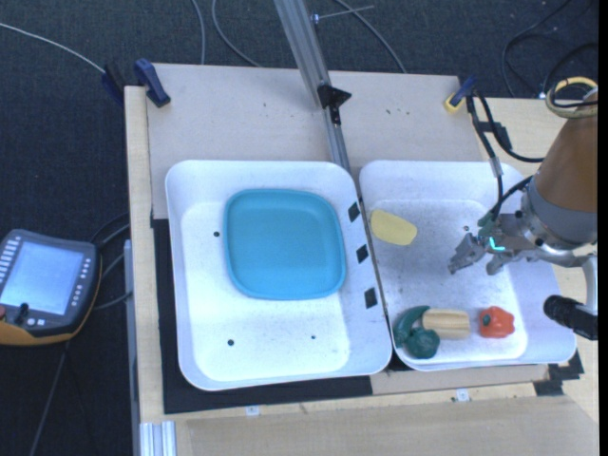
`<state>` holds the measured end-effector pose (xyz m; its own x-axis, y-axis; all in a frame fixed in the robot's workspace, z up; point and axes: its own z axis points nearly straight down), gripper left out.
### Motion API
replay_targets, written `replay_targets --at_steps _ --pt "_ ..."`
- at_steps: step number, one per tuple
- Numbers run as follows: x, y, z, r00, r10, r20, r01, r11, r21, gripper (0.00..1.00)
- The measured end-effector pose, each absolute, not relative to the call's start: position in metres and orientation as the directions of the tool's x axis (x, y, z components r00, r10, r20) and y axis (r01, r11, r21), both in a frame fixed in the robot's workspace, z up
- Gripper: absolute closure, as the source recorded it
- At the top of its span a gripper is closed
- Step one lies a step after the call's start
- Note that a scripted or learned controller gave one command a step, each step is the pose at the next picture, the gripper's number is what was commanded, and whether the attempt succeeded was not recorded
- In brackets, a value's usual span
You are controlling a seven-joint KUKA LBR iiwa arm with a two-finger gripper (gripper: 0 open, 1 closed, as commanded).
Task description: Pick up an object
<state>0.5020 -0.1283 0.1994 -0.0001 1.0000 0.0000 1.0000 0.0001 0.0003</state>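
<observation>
Along the near wall of the right bin (532,174) three small things lie in a row: a dark green piece (416,332) at the left, a tan block (446,323) touching it, and a red, tomato-like piece (495,322) just beside the block's other end. Farther back in that bin, near its left wall, a pale yellow piece (392,227) lies alone, well apart from the row. The grey arm (570,183) reaches in from the right, its orange band above the wrist, and the gripper (481,256) hangs over the bare middle of the right bin, between the yellow piece and the red one, touching neither. Its jaws stand apart with nothing between them. The left bin (190,283) carries a blue square plate (285,243) toward its back half. Both bins sit side by side on the bench (237,112), and a handheld control pendant (43,283) lies off the bench at the left.
</observation>
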Motion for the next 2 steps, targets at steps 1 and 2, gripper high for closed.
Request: replay_targets --at_steps 1,2 --pt "0.502 -0.128 0.199 0.000 1.000 0.000 1.000 0.000 0.000 0.00" --pt "0.497 -0.128 0.138 0.000 1.000 0.001 1.000 0.000 -0.005 0.00"
